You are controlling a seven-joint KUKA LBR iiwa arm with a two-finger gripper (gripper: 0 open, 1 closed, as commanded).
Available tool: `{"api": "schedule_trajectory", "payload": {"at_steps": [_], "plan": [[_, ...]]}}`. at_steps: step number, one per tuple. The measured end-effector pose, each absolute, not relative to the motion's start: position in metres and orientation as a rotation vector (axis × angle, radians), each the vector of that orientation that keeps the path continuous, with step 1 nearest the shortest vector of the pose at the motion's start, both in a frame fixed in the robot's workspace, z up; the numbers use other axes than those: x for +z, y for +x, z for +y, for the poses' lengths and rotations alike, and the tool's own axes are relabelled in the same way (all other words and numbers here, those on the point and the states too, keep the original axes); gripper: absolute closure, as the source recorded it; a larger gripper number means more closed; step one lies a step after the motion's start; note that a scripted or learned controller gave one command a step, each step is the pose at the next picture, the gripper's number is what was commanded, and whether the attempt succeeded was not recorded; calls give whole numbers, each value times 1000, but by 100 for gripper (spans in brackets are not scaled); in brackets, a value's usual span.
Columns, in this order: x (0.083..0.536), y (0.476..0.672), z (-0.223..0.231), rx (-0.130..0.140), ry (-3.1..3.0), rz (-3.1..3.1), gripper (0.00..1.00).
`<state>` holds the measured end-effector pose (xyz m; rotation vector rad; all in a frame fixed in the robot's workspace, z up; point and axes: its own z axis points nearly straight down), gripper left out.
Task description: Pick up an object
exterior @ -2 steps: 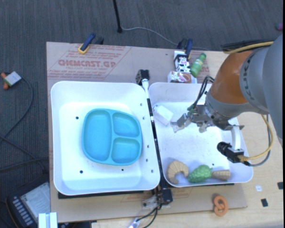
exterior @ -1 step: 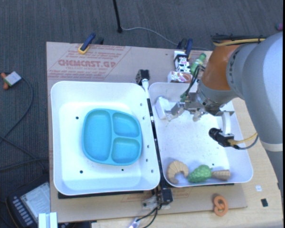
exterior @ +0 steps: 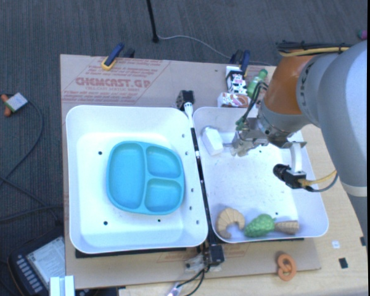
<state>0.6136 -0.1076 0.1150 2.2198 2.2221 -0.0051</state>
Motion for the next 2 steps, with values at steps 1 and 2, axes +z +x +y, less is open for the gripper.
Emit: {"api": "schedule_trajectory", "payload": {"at_steps": [1, 2], "plan": [[184, 551, -31, 1, 2219, 2224, 100], [189, 483, -7, -3, 2223, 2223, 100]]}}
